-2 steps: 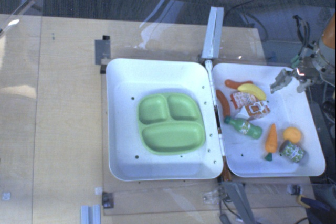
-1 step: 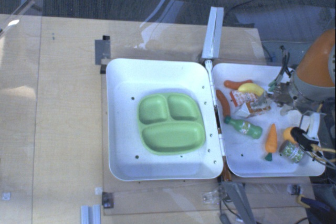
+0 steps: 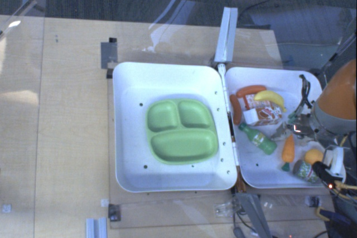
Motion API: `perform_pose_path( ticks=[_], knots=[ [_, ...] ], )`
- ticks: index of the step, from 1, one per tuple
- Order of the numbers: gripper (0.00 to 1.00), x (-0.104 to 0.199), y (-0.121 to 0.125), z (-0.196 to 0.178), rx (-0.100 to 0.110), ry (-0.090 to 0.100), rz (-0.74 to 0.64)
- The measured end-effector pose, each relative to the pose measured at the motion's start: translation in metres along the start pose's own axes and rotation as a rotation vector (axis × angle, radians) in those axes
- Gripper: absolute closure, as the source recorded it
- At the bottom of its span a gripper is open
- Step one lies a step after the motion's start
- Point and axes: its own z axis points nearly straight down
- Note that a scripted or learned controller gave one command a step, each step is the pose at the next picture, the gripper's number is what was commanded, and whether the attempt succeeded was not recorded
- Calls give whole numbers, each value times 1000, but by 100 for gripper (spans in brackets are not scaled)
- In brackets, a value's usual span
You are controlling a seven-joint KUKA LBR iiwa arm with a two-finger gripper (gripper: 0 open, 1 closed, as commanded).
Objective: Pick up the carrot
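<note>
Two white bins sit side by side on the surface [image 3: 61, 120]. The left bin [image 3: 128, 170] holds a green divided tray [image 3: 182, 131] near its middle. The right bin [image 3: 251, 173] holds a carrot [image 3: 288, 149] toward its right edge, upright, with a green bottle [image 3: 258, 139] just to its left and a banana [image 3: 270, 98] near the far edge. The claw [image 3: 291, 126] sits just above the carrot's top end.

Bright even light, soft focus — faint glare
</note>
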Motion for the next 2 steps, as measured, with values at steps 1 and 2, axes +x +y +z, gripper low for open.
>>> perform_pose_path(
  ticks=[1, 2],
  knots=[
    [100, 0, 3, -12, -8, -2, -3],
    [100, 28, -31, -88, 10, 2, 28]
  ],
)
